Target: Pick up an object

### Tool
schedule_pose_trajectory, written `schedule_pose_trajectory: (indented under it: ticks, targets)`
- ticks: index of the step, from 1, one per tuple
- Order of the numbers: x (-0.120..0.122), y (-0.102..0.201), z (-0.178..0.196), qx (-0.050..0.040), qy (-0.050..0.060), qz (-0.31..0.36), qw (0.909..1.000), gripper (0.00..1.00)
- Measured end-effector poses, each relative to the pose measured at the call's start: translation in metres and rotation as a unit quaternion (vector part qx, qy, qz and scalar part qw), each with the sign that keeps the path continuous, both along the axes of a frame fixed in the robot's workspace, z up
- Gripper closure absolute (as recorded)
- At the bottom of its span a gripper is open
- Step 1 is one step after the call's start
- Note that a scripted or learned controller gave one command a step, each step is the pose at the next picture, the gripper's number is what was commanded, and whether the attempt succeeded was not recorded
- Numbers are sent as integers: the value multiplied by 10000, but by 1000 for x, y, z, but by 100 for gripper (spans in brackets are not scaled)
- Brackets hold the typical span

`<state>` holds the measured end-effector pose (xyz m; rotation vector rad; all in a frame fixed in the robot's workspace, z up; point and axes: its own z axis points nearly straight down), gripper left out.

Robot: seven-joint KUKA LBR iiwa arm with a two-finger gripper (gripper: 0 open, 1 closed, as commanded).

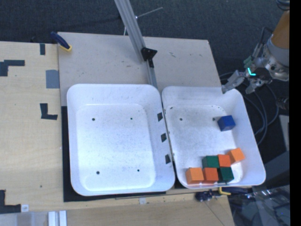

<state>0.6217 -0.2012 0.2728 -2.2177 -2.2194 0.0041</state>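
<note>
Your counter carries two bins: the left bin, and the right bin with the blocks. The tool hangs over the right bin's far right corner, grip unreadable, can't tell. The blue block sits alone; orange and green blocks cluster at the near edge.

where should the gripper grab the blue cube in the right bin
Probably from above, fingers closing across two opposite side faces of the blue cube. It sits alone in the right bin, apart from the orange and green blocks, so its sides look free.
</note>
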Motion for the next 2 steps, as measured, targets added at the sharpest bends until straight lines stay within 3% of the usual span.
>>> schedule_pose_trajectory:
  ticks: [1,2]
  targets:
    - [1,0,3,-13,-17,6,10000,0]
    - [3,4,-42,-7,3,10,10000,0]
